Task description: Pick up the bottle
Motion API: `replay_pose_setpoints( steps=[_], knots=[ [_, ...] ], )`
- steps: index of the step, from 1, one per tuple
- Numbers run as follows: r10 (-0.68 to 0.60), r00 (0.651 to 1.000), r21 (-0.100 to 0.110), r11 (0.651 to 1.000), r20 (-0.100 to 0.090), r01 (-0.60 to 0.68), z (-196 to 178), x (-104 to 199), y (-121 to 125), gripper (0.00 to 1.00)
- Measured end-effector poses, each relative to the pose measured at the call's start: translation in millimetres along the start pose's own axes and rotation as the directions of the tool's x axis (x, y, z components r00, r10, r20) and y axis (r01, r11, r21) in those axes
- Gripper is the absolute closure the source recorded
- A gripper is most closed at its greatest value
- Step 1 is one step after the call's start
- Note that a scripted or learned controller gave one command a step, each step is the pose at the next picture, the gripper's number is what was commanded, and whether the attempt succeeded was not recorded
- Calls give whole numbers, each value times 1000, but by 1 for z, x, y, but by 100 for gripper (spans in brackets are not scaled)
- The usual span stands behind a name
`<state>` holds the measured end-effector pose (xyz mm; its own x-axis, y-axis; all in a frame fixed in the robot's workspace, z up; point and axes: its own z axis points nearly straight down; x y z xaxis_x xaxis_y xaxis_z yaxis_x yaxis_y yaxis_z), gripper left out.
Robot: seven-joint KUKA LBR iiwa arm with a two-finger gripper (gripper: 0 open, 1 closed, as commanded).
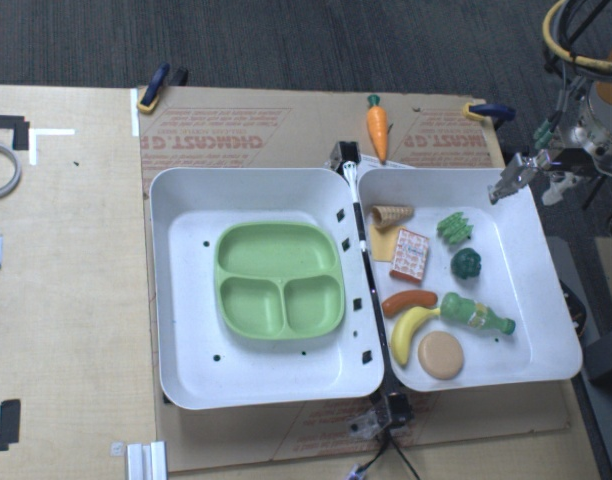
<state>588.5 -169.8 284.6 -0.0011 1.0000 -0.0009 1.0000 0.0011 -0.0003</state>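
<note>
The green bottle [476, 315] lies on its side in the right bin [546, 268], near the front, with its cap pointing right. A banana [411, 333] touches its base end and a tan round bun [441, 354] sits just in front. My gripper [528, 186] hangs at the bin's far right corner, well behind the bottle and apart from it. It is open, with nothing between its fingers.
The right bin also holds a sausage [409, 301], a red cracker box [410, 255], an ice cream cone [392, 214], broccoli [467, 263] and a leafy green [454, 228]. A green divided plate [281, 280] fills the left bin [176, 268]. A carrot [376, 128] lies behind the bins.
</note>
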Motion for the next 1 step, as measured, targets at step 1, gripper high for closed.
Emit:
replay_pose_setpoints(
  steps=[1],
  knots=[
    [-2,1000,-1,1000,1,2,-10,0,1,100]
  ],
)
